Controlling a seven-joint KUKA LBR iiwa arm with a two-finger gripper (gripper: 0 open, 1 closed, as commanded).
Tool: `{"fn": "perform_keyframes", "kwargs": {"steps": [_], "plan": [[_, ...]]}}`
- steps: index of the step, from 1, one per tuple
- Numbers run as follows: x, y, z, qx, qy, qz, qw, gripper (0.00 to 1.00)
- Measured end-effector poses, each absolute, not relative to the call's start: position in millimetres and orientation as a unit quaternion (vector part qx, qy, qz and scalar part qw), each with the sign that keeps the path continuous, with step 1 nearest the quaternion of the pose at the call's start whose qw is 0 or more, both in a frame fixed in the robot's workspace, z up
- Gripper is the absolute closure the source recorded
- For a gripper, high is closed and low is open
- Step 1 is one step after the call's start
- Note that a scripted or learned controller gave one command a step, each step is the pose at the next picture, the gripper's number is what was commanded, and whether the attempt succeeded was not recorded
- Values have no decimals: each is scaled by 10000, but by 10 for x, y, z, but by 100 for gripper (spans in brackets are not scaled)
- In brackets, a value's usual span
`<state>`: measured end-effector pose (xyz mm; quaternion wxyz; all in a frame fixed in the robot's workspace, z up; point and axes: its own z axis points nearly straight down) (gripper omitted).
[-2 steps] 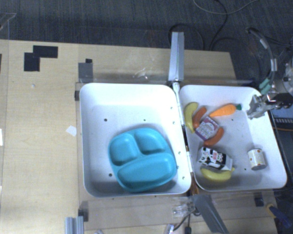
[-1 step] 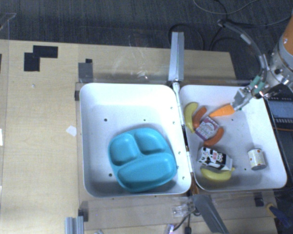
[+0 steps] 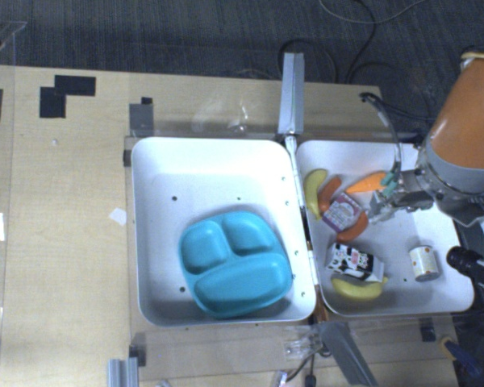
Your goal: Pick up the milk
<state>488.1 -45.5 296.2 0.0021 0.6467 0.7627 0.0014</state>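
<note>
One milk carton (image 3: pixel 356 263), two bananas (image 3: pixel 315 190), one can (image 3: pixel 423 263); tool (image 3: pixel 385 200) state unclear.

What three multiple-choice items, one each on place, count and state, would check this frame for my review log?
1. Where does the milk carton lie?
A. left bin
B. right bin, beside a banana
C. on the bench

2. How many bananas are in the right bin?
A. none
B. two
C. five

3. How does the blue tray sit?
A. flat in the left bin, compartments up
B. leaning on the right bin
C. under the arm

Answers:
1 B: the cow-patterned carton touches the banana at the front.
2 B: another banana lies by the divider.
3 A: its compartments face the camera.
</note>
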Motion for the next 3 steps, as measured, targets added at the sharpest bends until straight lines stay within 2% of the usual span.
{"fn": "perform_keyframes", "kwargs": {"steps": [1,2,3], "plan": [[4879,-246,4122,7576,6527,24,22,100],[4881,-566,3006,6830,7304,13,19,100],[4878,-497,4100,8401,5424,23,17,100]]}}
